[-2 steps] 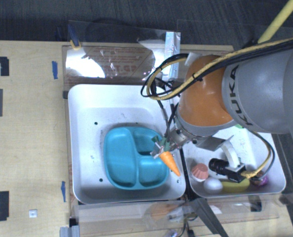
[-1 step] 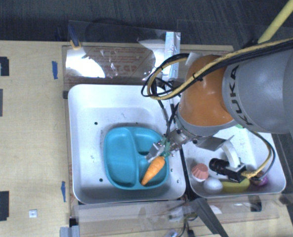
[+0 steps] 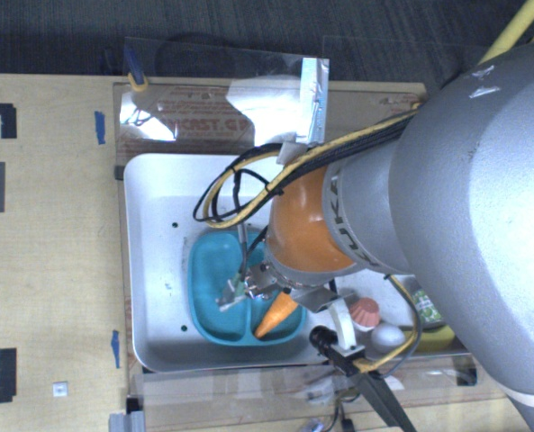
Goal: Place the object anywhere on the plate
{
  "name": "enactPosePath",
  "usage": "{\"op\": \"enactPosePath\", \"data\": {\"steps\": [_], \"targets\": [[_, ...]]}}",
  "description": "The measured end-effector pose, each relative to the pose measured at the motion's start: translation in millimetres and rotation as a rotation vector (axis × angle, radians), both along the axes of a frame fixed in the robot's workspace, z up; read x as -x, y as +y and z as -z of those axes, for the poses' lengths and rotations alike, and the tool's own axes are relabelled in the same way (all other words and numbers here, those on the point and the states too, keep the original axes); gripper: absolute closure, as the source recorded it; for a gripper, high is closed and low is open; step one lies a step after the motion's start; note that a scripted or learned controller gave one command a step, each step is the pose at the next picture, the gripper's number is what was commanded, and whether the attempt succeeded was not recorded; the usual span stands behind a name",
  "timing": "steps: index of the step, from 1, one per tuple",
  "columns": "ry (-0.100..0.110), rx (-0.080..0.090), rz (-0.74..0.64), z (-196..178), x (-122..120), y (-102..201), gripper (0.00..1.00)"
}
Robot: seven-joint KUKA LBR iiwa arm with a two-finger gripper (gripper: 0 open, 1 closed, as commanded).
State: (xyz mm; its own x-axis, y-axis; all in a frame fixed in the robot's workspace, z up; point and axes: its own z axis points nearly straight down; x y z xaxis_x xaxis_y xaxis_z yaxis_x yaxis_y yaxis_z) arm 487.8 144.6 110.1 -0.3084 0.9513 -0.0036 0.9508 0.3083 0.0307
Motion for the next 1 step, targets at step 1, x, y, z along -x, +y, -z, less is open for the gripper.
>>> {"op": "enactPosePath", "data": {"steps": [1], "targets": [[0.022, 0.007, -0.151, -118.1, -27.8, -22.2, 0.0]]}}
